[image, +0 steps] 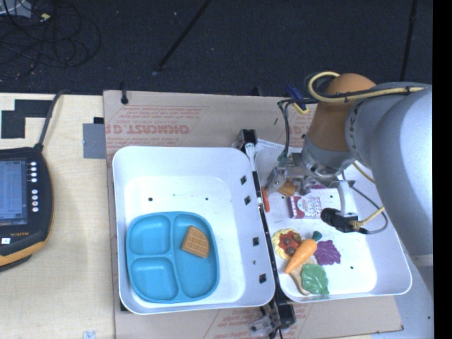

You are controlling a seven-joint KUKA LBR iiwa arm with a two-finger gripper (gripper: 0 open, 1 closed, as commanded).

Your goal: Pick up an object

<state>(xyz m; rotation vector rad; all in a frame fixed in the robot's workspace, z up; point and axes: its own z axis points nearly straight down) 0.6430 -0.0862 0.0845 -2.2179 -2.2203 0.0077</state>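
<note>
In the camera view, the grey arm with its orange band (pixel 337 111) reaches in from the right of the frame and plants its two-finger gripper (pixel 300 182) low over the upper left part of the right-hand shallow white bin (pixel 395 277). Wrist and cabling cover the tip, so I cannot tell how it stands or whether anything sits in it.

The main risk, as I judge it, is crowding. The candidates lie packed together in the lower left of that bin: an orange toy carrot (pixel 302 254), a small round toy pizza slice with red topping (pixel 287 241) touching it, a purple toy grape cluster (pixel 327 253) just beside, and a green leafy toy (pixel 315 280) below them. A descent here could pinch two at once or nudge one aside. A flat white and maroon packet (pixel 307 205) lies nearest, just below the gripper; being flat, it may slip away.

The carrot group sits below the gripper, toward the frame's bottom, near but apart.

In the left-hand shallow white bin (pixel 141 164), a blue compartment tray (pixel 152 239) carries a tan waffle-patterned toy (pixel 196 242), well apart from the gripper across the divider.
</note>
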